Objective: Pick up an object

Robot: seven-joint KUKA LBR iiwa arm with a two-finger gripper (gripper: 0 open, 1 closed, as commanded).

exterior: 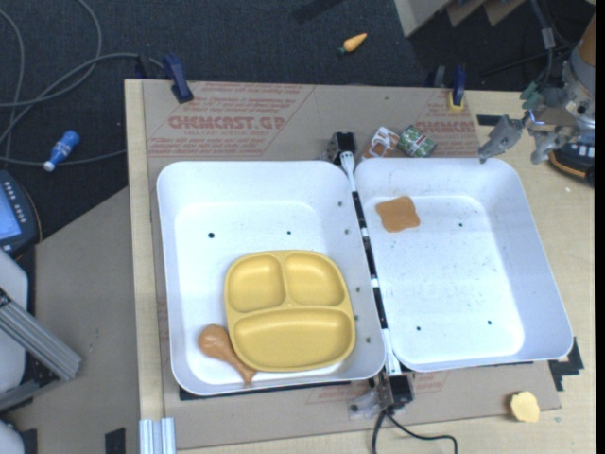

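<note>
The right white bin [529, 282] holds a flat brown patty-like piece [398, 214] near its far left corner. In the left white bin [189, 206] lies a yellow divided plate [287, 309], with an orange-brown toy drumstick [223, 347] touching its near left edge. My gripper [518, 146] hangs above the bench just beyond the right bin's far right corner. It is open, its two grey fingers are spread, and nothing is between them. It is well clear of the brown piece.
Small crumpled packets [404, 142] lie on the cardboard behind the bins' shared edge. A yellow lump [524, 406] sits on the bench at the near right. Blue clamps [177, 76] hold the board's far edge. A blue bottle [61, 147] and an orange bit [354, 41] lie on the floor.
</note>
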